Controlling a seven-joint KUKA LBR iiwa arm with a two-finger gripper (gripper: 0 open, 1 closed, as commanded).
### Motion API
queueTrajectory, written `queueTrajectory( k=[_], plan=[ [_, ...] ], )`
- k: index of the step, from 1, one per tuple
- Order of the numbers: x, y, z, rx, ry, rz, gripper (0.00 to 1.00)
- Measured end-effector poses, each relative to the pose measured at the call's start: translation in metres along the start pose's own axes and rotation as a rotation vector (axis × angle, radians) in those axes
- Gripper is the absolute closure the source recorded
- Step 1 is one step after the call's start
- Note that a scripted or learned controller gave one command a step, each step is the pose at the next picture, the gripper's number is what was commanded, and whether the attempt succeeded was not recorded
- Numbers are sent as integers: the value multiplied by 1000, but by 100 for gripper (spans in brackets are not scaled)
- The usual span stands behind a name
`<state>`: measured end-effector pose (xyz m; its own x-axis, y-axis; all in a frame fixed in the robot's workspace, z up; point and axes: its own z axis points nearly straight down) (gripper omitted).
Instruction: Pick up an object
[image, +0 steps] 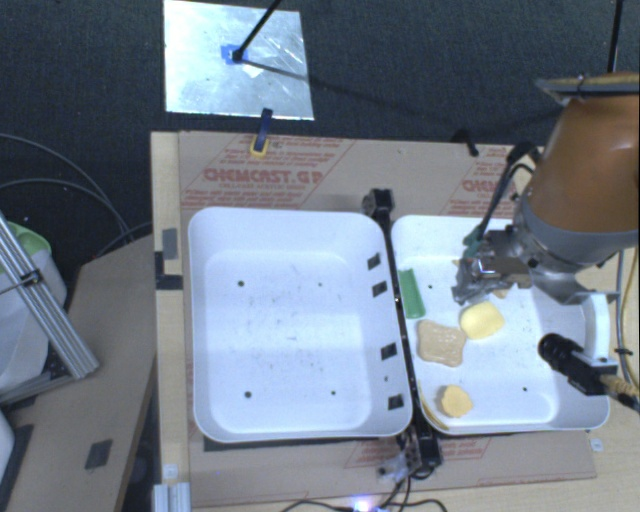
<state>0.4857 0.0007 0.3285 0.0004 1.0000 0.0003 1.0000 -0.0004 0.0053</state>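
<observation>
- Grey metal gripper hangs over the right bin, upper-left part; fingers are small and blurred, can not tell if spread or closed. Nothing visible between them.
- Arm with its orange band covers the bin's upper-right corner and is cut off at the picture's right edge.
- Right bin holds: a green stick along the left wall, a round yellow piece just below the gripper (touching or not, unclear), a pale beige flat piece beside it to the left, and a smaller yellow-orange piece near the bin's front edge. What these objs are exactly, hard to say.
- Left bin is white with a few dark specks on the bottom.
- Both bins sit on a cardboard sheet w/ red print, on a bench.
- Behind: dark floor, and a shiny metal plate with a blue mark.
- Black cables lie at the left.
</observation>
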Motion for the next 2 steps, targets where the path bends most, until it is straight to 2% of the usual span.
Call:
queueTrajectory(
  k=[1,2],
  plan=[
    [5,64,41,3,-1,-5,100],
    [-18,1,40,6,0,2,100]
  ],
)
